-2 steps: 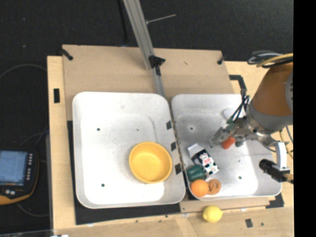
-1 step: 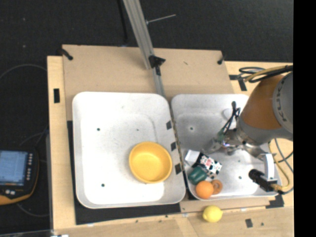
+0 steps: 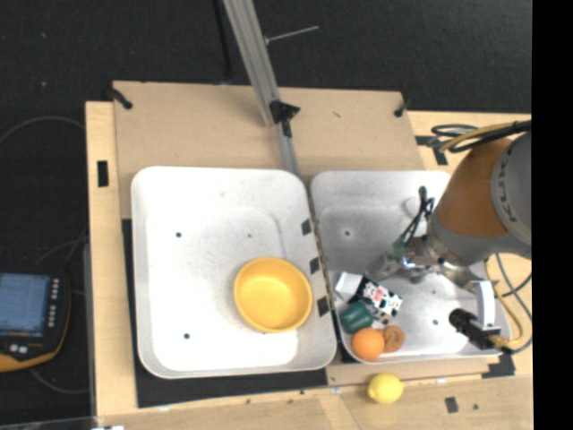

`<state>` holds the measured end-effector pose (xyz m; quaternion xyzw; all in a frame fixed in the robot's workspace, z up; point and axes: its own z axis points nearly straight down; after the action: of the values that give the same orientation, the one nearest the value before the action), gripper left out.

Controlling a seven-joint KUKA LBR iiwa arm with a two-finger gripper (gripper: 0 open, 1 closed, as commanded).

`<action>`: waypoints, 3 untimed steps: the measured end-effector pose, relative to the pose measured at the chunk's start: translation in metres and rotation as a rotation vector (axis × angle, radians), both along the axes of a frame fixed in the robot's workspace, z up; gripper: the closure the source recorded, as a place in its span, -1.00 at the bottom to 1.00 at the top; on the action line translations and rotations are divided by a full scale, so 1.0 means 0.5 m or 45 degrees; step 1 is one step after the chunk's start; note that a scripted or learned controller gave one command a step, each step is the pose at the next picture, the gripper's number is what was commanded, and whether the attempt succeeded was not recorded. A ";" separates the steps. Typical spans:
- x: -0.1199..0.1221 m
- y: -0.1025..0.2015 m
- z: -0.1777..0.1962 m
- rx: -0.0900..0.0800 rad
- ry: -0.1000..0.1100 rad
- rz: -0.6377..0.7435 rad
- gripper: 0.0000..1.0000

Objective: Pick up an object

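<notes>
— Where do we find the end effector (image 3: 407, 260)?

— We see it over the right bin (image 3: 376, 195), about the middle of it, with the arm (image 3: 474, 195) and its orange band reaching in across the bin's right edge. We cannot tell whether the end effector is open or closed.

— And the things we might pick?

— We count a cluster toward the right bin's near left corner. A white piece (image 3: 347, 285) lies just beside the left wall, with a black-and-white spotted piece (image 3: 385, 301) next to it. A dark green piece (image 3: 355, 315) sits just nearer to us. An orange ball (image 3: 367, 344) rests by the near edge, and a brownish piece (image 3: 394, 337) touches its right side. The cluster is near the end effector but apart from it.

— What else do we see?

— A yellow bowl (image 3: 273, 294) stands upright in the left bin (image 3: 179, 204), toward its near right corner. A lemon (image 3: 385, 388) lies on the desk (image 3: 224, 124), just outside the right bin's near edge.
</notes>
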<state>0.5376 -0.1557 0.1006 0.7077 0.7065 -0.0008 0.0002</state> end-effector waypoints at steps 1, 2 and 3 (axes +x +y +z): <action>0.002 -0.001 0.022 0.001 -0.005 -0.006 1.00; -0.009 -0.006 0.116 -0.001 -0.009 -0.006 1.00; 0.005 0.006 0.237 -0.001 -0.013 0.007 1.00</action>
<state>0.5401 -0.1528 0.2188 0.7056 0.7085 0.0025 0.0042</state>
